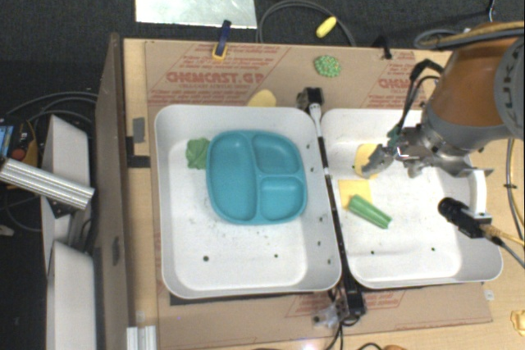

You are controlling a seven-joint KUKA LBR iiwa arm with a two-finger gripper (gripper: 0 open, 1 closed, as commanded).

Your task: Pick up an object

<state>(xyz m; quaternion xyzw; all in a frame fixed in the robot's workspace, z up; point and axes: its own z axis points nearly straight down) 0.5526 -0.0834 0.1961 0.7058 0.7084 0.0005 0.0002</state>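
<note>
Green stick [369,212] lies below jaws touching yellow piece [365,154].

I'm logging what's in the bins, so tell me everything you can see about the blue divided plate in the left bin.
The blue plate is a teal, plastic-looking tray with rounded corners and three compartments: one large along its left side, two smaller on its right. It lies flat, right side up, near the middle of the left bin, with nothing visible in its compartments. A small green leafy piece sits against its upper left edge. Nothing else touches it.
</note>
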